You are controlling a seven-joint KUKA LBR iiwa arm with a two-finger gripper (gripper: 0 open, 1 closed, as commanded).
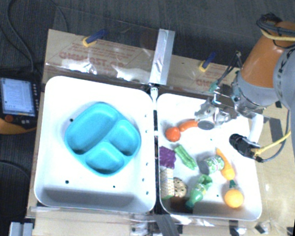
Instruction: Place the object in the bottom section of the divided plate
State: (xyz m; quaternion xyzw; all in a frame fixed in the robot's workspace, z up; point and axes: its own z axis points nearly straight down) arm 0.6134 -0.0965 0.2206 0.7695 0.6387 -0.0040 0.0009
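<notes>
I start with the two white bins: the left bin [44, 182] holds the blue divided plate [103, 137], lying flat near its middle, turned so its three sections sit at a slant. The bottom section, the one nearest the camera's lower edge, lies open with nothing in it, which I take to be why it is set alone there: a clear target.

The right bin [252, 204] holds the clutter I have to choose from. My arm [268, 61] comes in from the right and hangs over the bin's upper part, and my gripper [209, 118] sits low there, just beside the orange carrot [187, 125] and the small red-orange tomato [173, 134]. I judge I am working at that pair, but the picture is too coarse here: I cannot tell how my hand stands or whether anything is in it.

Smaller things lie further down the bin: a purple piece [167, 156], a green pod-like vegetable [185, 157], a grey-green can [213, 165], a green bottle shape [199, 188], a second carrot [225, 164], an orange fruit [233, 198] and a speckled round piece [178, 187].

Between me and the plate stands the ridge where the two bins meet [154, 143]; whatever I carry must clear it.
</notes>
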